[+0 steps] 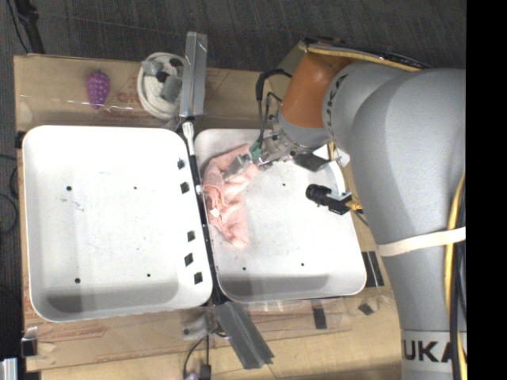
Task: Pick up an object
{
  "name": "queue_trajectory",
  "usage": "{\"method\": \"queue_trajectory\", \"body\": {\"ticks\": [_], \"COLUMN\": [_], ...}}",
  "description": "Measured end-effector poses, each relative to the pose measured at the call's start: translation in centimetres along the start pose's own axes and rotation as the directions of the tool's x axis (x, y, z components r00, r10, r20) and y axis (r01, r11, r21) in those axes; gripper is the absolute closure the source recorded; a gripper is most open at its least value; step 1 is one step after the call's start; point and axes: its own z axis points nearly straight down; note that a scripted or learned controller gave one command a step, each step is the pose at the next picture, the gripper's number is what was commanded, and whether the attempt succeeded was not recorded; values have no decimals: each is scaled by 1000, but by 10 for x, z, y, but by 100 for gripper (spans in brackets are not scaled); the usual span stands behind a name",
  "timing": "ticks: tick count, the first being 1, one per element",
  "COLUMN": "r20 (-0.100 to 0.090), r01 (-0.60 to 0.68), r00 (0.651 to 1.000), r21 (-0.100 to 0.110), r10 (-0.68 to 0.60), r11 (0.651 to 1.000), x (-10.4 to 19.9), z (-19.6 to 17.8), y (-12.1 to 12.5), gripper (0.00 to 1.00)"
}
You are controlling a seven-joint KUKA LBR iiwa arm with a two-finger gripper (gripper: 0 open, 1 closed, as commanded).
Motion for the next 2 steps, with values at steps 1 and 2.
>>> {"method": "queue_trajectory", "body": {"ticks": [1, 2], "r20": [3, 1], "r01": [122, 125], "r00": [992, 992], "r21": [1, 2], "r10": [-122, -125], "r11": [992, 992], "x": [25, 25], "z": [0, -11], "y": [8, 9], "gripper": [0, 100]}}
